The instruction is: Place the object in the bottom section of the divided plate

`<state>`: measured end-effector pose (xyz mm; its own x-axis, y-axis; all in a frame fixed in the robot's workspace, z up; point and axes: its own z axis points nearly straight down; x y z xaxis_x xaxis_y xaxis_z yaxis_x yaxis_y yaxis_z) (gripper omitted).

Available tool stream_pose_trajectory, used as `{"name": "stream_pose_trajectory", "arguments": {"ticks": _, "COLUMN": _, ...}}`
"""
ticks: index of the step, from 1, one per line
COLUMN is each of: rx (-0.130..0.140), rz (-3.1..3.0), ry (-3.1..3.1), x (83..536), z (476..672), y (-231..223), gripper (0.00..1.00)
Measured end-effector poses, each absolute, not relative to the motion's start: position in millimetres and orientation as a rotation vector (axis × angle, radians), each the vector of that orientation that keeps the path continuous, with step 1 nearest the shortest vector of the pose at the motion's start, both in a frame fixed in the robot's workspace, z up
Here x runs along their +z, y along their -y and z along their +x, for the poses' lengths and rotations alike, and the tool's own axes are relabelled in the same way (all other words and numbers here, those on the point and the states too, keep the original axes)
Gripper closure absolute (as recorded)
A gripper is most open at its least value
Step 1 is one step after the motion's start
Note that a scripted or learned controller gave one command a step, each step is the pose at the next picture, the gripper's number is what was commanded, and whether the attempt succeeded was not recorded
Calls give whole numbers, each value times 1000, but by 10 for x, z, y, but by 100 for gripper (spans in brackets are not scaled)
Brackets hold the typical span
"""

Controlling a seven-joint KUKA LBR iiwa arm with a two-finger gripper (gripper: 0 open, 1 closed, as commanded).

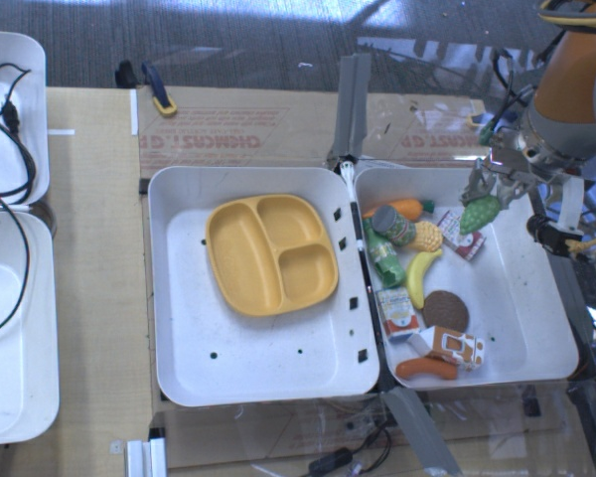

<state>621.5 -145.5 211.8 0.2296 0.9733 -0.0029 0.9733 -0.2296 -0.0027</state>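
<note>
A yellow divided plate (271,253) lies in the left bin (179,296), with one large section on its left and two smaller ones on its right. My gripper (485,205) hangs over the back right part of the right bin (536,306), far to the right of the plate. A bumpy green toy vegetable (480,214) sits between its fingertips, tilted, above a red and white packet (470,244). The gripper is shut on the green toy.
The right bin holds several toy foods: a carrot (404,209), a can (393,227), corn (428,235), a green bottle (382,258), a banana (420,276), a brown cookie (445,309), a juice box (400,312) and a sausage (427,369). A divider wall (361,266) separates the bins.
</note>
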Motion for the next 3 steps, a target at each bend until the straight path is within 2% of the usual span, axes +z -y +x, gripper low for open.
{"name": "stream_pose_trajectory", "arguments": {"ticks": 1, "rx": 6, "rz": -2614, "ry": 1740, "x": 1931, "z": 5708, "y": 930, "gripper": 100}}
{"name": "stream_pose_trajectory", "arguments": {"ticks": 2, "rx": 4, "rz": -2512, "ry": 1885, "x": 2369, "z": 5837, "y": 115, "gripper": 100}}
{"name": "stream_pose_trajectory", "arguments": {"ticks": 3, "rx": 4, "rz": -2040, "ry": 2389, "x": 2037, "z": 6274, "y": -433, "gripper": 100}}
